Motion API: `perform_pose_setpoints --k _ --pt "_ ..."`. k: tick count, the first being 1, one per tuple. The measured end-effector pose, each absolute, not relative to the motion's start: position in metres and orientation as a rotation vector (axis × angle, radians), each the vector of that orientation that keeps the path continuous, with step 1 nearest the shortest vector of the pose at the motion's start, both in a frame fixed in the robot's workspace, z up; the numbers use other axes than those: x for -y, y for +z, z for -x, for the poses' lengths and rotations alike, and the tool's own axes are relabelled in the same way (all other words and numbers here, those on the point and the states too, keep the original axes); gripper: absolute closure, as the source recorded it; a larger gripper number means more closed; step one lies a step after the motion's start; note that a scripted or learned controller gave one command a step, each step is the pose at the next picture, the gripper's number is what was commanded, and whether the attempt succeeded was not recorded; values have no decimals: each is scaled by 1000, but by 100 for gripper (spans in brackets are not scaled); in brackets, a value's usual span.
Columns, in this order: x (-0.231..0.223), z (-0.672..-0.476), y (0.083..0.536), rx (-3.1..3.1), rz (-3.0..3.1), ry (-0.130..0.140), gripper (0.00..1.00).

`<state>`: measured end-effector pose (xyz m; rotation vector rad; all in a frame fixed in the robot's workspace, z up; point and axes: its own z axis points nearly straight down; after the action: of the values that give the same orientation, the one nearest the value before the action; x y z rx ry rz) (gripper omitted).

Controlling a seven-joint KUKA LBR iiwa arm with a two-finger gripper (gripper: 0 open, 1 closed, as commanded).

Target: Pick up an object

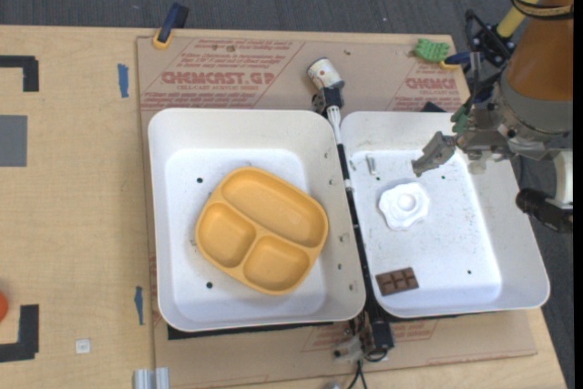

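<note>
A white fried-egg toy [403, 206] lies near the middle of the right bin [510, 278]. A small brown chocolate bar [396, 281] rests by that bin's near left corner. In the left bin [173, 196] sits a yellow divided plate [262, 230]. My gripper [428, 159] hangs over the far part of the right bin, just up and right of the egg and apart from it. Nothing is seen held in it.
The grey arm with its orange band [542, 41] and cables crowds the right bin's far right corner. A white and black fixture [322, 77] stands behind the seam between the bins. A green clip [428, 50] and a blue clip [170, 23] sit on the cardboard's far edge.
</note>
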<state>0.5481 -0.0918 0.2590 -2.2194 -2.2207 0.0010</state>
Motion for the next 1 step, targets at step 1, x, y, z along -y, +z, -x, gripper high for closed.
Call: perform_pose_setpoints --k 1 --pt "107 -554 118 2191 2248 2 0"
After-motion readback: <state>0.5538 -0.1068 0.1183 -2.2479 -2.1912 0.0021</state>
